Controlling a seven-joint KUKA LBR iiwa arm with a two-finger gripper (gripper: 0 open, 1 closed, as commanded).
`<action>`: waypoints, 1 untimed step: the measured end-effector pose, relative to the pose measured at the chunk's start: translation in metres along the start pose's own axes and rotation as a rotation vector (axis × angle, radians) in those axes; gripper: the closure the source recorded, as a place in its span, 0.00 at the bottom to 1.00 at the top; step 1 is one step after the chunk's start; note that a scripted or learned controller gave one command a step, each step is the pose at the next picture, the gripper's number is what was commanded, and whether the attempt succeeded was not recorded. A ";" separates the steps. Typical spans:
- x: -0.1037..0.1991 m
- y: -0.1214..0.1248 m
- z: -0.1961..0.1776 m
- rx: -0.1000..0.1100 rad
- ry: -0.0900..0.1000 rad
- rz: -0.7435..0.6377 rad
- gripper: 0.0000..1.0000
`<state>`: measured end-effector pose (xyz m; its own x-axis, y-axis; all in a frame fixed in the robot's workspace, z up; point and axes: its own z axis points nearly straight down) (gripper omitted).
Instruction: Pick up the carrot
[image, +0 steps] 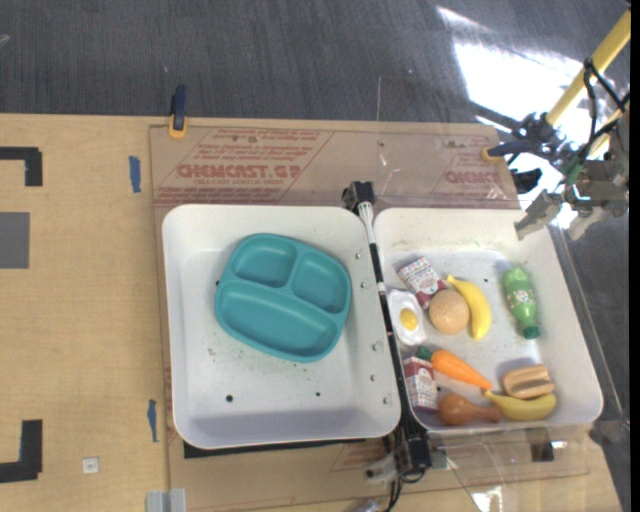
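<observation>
From above, two white bins sit side by side on the bench. The left bin (190, 400) holds a teal divided plate (283, 296), set a little toward the bin's far side and turned at a slant, with bare white floor around it. The right bin (585, 360) is crowded. Along its left wall lie a red-and-white packet (418, 272), a fried egg (407, 318) below it, and another packet (421, 385) near the front. A tan bun (449, 312) sits just right of the egg, with a banana (474, 305) curving along its right side. A green bottle (520, 300) lies near the right wall, well apart from the banana. At the front right are a hot dog (528, 380) and, just below it, a second banana (524, 405), whose left end meets a brown drumstick (462, 408). The carrot (458, 368) lies in the middle of this bin, below the bun and above the drumstick, between the front packet and the hot dog. Its long axis runs on a slant from upper left to lower right, with the green stem end at the upper left and the orange tip at the lower right. The gripper (556, 212) hangs over the bin's far right corner, well apart from the carrot; whether its fingers are spread or pressed together cannot be told.
</observation>
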<state>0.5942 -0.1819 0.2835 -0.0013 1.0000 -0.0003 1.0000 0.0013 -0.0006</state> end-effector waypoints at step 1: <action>0.041 -0.056 0.148 0.016 0.006 0.027 0.00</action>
<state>0.5380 -0.1406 0.1359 0.0257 0.9997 0.0056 0.9995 -0.0256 -0.0167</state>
